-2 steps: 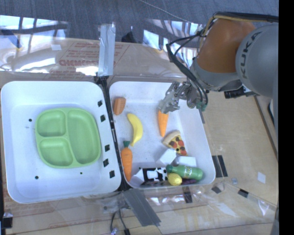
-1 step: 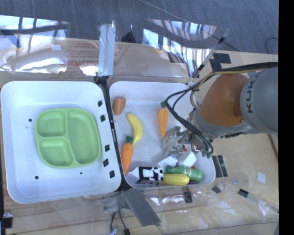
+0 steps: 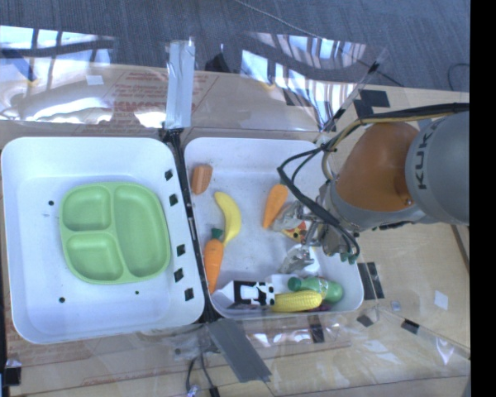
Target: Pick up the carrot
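Carrot: seen lower centre of the frame, in the right bin, lying just beside that bin's left wall, green top pointing up-frame, tip pointing down-frame.
Gripper: placed right of centre, low over the right bin, well apart from the carrot; whether it is open or closed cannot be told, and nothing is seen held in it.
Nearby items: a banana lies just beside the carrot's green top; an orange wedge-shaped piece sits near the gripper; a small orange-brown piece rests near the upper left corner of the bin.
Lower clutter: a corn cob, a green vegetable and a black-and-white toy are crowded along the bin's lower edge.
Left bin: a green 3-compartment plate is held in it.
Risk 1: the nearer orange wedge could be mistaken for the target, given its colour and closeness.
Risk 2: a descent by the wall could be blocked, since the carrot lies tight against it.
Risk 3: the banana could be nudged or caught, being so close.
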